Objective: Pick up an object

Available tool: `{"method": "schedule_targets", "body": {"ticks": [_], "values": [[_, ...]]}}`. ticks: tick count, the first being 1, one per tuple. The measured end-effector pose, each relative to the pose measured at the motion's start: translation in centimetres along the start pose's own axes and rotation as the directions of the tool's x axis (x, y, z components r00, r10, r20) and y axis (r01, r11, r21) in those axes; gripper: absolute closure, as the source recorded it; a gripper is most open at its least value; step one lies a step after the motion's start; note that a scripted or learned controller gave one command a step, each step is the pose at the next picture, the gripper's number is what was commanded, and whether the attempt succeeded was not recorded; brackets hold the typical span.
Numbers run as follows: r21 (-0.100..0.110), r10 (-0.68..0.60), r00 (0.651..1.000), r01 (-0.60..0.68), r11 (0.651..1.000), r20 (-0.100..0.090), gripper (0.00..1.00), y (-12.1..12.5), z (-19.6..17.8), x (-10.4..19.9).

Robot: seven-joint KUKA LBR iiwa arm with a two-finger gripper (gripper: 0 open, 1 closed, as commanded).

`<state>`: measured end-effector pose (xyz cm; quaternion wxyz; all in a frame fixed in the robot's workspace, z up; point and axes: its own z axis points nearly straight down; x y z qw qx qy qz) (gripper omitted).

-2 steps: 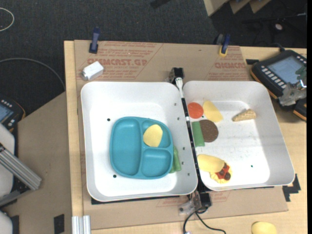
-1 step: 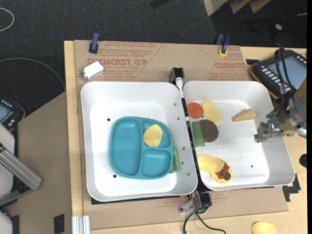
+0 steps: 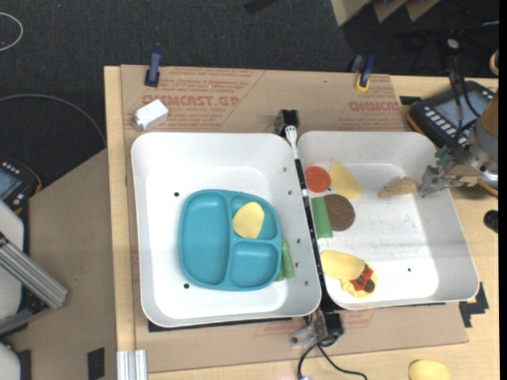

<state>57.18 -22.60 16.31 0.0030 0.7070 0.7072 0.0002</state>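
Note:
The right bin [image 3: 444, 236] holds a red disc [image 3: 318, 179], a pale yellow piece [image 3: 345, 180], a brown disc [image 3: 340, 211], a green bar [image 3: 322, 217], and a yellow piece with a red bit on it [image 3: 348, 268]. A small tan piece [image 3: 398, 187] lies near the bin's right wall. My gripper [image 3: 434, 182] hangs low just right of the tan piece, over the bin's right rim. I see nothing lifted off the bin floor.
In the left bin [image 3: 158, 180] sits a teal divided plate [image 3: 212, 240] with a yellow piece [image 3: 249, 220] on it and a green piece [image 3: 286, 261] at its right edge. A white block [image 3: 150, 115] and two blue clamps [image 3: 154, 66] stand on the board behind.

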Motion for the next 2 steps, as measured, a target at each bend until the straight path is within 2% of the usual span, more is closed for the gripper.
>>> {"method": "schedule_targets", "body": {"ticks": [1,2], "values": [[0.001,-0.015,1.000,0.015,1.000,-0.011,1.00,-2.0,-5.5,14.9],[0.003,-0.012,1.000,0.012,1.000,-0.008,1.00,-5.7,-8.8,26.9]]}}
